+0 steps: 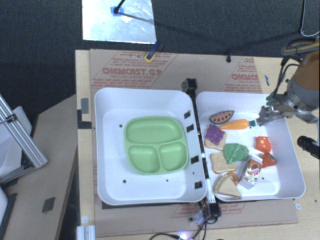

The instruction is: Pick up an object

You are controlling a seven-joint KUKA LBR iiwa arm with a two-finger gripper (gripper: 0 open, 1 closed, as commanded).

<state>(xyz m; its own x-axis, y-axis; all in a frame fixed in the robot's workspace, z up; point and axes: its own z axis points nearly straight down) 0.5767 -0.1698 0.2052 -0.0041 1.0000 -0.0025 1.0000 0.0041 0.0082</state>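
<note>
Now the gripper (263,115) hangs over the right bin (292,149); the toy carrot (235,125) lies just beside its jaws; I cannot tell how wide they are.

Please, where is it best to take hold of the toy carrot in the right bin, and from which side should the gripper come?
Probably grip the carrot across the middle of its orange body, coming straight down from above. It lies flat and long, running left to right, so fingers closing across its narrow width should fit. The gripper hangs near its green leafy end, and the watermelon slice lies close by its left tip.
</note>
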